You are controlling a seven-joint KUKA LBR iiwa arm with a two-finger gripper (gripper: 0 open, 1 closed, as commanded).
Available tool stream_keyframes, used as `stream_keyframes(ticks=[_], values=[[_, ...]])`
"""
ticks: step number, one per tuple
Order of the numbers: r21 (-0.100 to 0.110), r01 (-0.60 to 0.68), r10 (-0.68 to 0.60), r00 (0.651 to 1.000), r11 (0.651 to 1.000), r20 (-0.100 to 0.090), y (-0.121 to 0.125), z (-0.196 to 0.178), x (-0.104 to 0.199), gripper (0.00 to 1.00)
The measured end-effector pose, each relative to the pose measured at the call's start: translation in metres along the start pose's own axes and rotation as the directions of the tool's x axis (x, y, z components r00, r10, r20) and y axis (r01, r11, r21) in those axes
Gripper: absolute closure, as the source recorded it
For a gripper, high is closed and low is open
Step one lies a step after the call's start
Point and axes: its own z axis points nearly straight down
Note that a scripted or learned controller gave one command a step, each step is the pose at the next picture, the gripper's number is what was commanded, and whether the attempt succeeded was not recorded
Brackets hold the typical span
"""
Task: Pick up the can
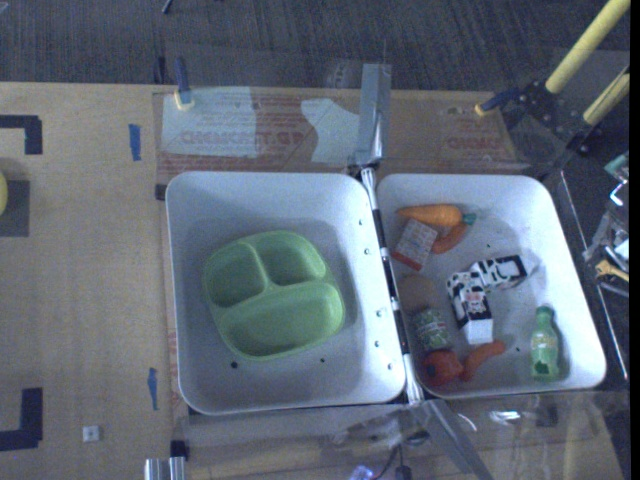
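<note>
Step in hand: the very start, by my reckoning; the can point(430, 326) sits in the right bin point(572, 238) with nothing on it, so the reach has not begun.
Claw: apart or together, I cannot tell from where I stand.
Next move: a descent from the right into the near-left part of the right bin, and a tight one, since the can is hemmed in on several sides.
Where the can is: low in the right bin, near the wall it shares with the left bin point(190, 268), a little back from the near rim.
How the can looks: small and squat, a greenish label round it and a duller, darker top; too blurred to say whether it stands quite upright.
Nearest neighbour: a red piece of toy food point(441, 367), just beside the can on the near side, perhaps touching.
Beside that: a small orange carrot point(487, 352), lying aslant against the red piece.
Near-right corner: a green bottle point(543, 343), well apart from the can.
Further back: a black-and-white carton point(480, 286), near the can's far-right side, likely the tightest spot for the grasp.
Further still: a red-and-white box point(416, 243), then a bigger carrot point(432, 215) by the far wall.
Left bin: a green divided plate point(274, 293).
Table: bare board point(80, 268) with blue tape marks.
</note>
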Motion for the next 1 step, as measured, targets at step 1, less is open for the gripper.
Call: stream_keyframes(ticks=[1], values=[[0.000,0.170,-0.170,0.985,0.985,0.000,-0.0192,-0.1286,0.0005,1.00]])
